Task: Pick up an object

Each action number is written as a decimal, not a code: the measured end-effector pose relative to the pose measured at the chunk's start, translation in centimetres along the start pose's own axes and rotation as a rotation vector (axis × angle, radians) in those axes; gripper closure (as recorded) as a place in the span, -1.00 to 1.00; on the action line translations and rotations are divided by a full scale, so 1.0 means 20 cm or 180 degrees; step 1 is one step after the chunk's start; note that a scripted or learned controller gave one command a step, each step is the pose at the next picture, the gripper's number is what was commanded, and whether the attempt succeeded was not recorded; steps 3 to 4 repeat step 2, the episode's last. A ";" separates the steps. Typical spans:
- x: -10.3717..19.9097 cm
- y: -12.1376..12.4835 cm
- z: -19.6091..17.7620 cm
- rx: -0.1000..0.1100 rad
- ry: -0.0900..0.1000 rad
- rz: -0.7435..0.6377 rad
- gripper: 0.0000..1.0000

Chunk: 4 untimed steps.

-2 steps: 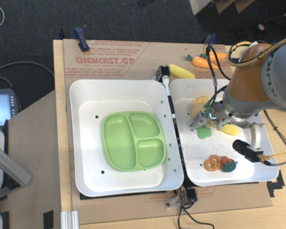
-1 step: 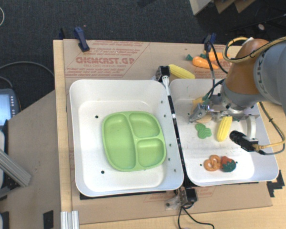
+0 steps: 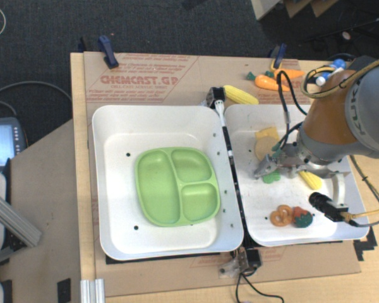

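My gripper (image 3: 266,168) is low in the right bin (image 3: 256,229), near its left-centre, with the grey and orange arm coming in from the right. A small green piece (image 3: 271,177) lies right under the gripper tip, touching or nearly touching it. A tan slice-shaped piece (image 3: 264,141) lies just behind the gripper. A yellow piece (image 3: 311,180) pokes out from under the wrist on the right. Toward the bin's front lie an orange pretzel-like ring (image 3: 280,216) and a red and green toy (image 3: 302,217).
The left bin (image 3: 107,169) holds a green divided plate (image 3: 177,185). Behind the right bin, on the cardboard, lie a toy corn cob (image 3: 240,95) and an orange carrot (image 3: 270,81). Blue clamps (image 3: 107,50) hold the board's far edge.
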<state>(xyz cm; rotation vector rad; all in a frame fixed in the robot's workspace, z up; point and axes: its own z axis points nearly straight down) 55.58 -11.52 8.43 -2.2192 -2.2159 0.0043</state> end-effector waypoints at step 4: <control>0.36 0.00 -0.53 -0.0051 0.0001 -0.0032 1.00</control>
